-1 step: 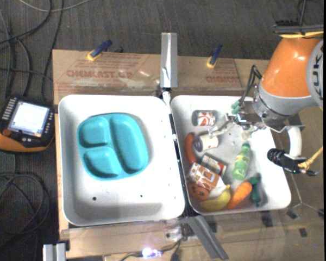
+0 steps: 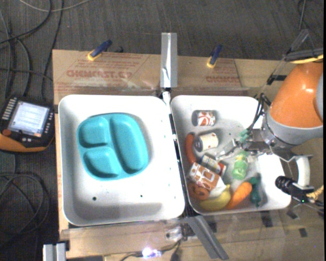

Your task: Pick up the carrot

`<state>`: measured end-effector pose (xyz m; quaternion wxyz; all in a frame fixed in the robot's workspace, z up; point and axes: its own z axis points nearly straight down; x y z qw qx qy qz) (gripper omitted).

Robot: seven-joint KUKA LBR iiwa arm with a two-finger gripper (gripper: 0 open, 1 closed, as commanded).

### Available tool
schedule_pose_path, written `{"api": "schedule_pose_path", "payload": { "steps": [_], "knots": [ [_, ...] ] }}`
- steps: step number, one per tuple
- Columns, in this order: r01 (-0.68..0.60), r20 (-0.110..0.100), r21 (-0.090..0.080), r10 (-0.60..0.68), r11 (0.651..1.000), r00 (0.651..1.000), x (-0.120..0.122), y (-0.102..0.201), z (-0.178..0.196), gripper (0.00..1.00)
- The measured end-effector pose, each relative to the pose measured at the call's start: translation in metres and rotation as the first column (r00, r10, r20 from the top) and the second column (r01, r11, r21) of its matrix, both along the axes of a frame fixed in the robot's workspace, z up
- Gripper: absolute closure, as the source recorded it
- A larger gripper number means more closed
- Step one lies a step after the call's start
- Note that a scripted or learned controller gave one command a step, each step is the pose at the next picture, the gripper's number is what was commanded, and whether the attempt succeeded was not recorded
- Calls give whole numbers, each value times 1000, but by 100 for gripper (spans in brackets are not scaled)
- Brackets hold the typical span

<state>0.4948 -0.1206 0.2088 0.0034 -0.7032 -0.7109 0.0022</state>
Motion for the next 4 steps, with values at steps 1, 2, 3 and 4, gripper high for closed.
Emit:
{"api": "schedule_pose_path", "payload": {
  "steps": [1,2,3,4],
  "knots": [
    [-312,15,-1,312,950,950,-7,-18,-87,0],
    [-741,45,-31,742,670,669,9,-42,-98,0],
    [-740,53,-43,741,671,669,14,-43,-85,100],
    [-628,6,2,628,778,778,12,0,-31,100]
  ]
}}
